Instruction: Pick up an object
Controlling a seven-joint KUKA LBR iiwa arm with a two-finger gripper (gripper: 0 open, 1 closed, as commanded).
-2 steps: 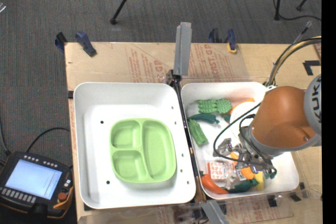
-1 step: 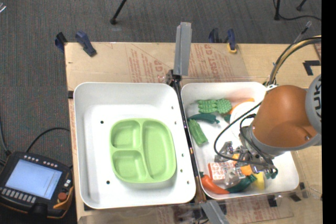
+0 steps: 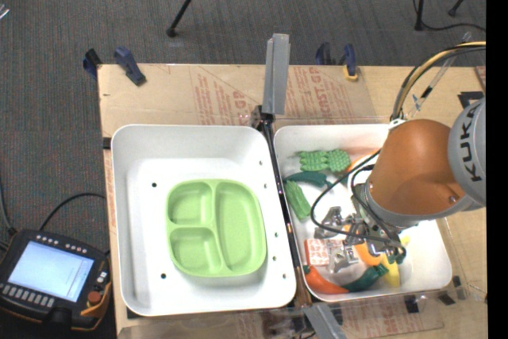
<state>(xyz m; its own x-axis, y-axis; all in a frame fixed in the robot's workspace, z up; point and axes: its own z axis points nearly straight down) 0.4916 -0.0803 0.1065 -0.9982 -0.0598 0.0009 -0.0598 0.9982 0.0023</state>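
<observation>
My gripper reaches down into the right bin, low over a heap of small toys at its front. Under it lie a white and orange packet, an orange piece, a dark green piece and a yellow piece. A light green ridged toy and a green pod-shaped toy lie further back on the left side of that bin. The orange wrist band hides the bin's middle.
The left bin holds a light green divided plate. A grey post stands behind the seam between the bins. A teach pendant lies at the lower left, off the bench. Blue clamps grip the back edge.
</observation>
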